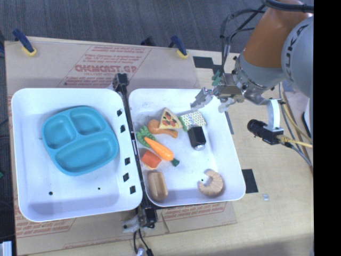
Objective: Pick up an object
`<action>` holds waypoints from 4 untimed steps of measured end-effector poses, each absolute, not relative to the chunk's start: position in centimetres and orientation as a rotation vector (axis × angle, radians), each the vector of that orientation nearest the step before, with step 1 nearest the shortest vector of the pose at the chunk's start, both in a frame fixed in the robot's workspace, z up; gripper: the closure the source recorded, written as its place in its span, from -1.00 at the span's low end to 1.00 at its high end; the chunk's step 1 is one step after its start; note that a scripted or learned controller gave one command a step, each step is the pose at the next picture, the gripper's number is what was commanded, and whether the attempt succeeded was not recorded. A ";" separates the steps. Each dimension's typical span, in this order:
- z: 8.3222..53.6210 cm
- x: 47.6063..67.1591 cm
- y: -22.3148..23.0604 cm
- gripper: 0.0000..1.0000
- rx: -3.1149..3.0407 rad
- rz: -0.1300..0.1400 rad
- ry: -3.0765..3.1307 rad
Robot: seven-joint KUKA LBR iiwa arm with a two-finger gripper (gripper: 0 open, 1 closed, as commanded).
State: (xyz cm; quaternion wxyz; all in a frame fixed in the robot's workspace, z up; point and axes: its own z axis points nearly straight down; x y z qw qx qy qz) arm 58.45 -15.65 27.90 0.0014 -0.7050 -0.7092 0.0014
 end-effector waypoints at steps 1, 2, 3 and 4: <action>14.7 59.5 -12.9 -1.00 -2.279 0.008 -2.153; 9.5 55.9 -9.5 -1.00 -2.189 -0.004 -2.260; 9.3 60.8 -9.9 -1.00 -1.988 0.030 -2.392; 9.1 55.6 -9.8 -1.00 -2.117 0.004 -2.317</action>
